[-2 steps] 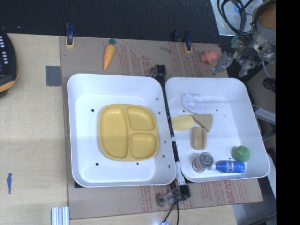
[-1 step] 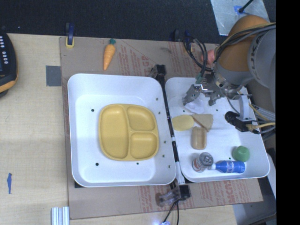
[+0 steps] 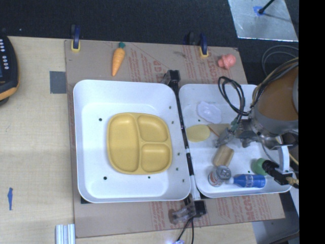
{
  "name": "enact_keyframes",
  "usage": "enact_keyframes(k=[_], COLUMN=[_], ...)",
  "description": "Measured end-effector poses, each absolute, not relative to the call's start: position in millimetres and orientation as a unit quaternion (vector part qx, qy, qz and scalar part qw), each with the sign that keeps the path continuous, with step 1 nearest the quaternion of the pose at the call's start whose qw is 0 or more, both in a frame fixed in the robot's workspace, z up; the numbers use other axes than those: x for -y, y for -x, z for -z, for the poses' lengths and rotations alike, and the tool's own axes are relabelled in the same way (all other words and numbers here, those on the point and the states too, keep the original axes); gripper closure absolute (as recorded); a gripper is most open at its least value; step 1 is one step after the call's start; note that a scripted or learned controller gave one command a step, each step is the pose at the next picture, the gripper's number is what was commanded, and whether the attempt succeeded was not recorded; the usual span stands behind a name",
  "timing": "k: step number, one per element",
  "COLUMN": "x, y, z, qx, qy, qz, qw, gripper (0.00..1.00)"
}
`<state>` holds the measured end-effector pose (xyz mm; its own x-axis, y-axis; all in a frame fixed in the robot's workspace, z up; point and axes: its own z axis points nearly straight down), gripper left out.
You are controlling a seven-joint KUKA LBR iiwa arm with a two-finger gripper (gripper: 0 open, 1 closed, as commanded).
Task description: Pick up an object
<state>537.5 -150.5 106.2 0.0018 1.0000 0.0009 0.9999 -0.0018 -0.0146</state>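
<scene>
The right bin (image 3: 203,93) holds several small objects. A flat yellow disc (image 3: 197,132) lies near its left wall, and a clear plastic piece (image 3: 209,111) sits behind it. A tan cylinder (image 3: 223,156) lies tilted in the middle, with a silver can (image 3: 219,176) just in front of it. A blue bottle (image 3: 250,180) lies along the front wall, and a green object (image 3: 261,165) is behind the bottle. My gripper (image 3: 227,138) reaches in from the right and hangs just above the tan cylinder's upper end. Nothing is visibly held in it.
The left bin (image 3: 89,136) holds a yellow divided plate (image 3: 138,142). A toy carrot (image 3: 118,60) and a pink object (image 3: 227,61) lie on the board behind the bins. A black cable (image 3: 231,93) loops over the right bin's back.
</scene>
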Motion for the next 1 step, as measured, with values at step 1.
enact_keyframes(k=[1], x=[124.2], y=[-520.7], z=[-91.0], qx=[0.708], qy=[0.706], qz=[-0.0019], qw=[0.003], gripper=[0.0])
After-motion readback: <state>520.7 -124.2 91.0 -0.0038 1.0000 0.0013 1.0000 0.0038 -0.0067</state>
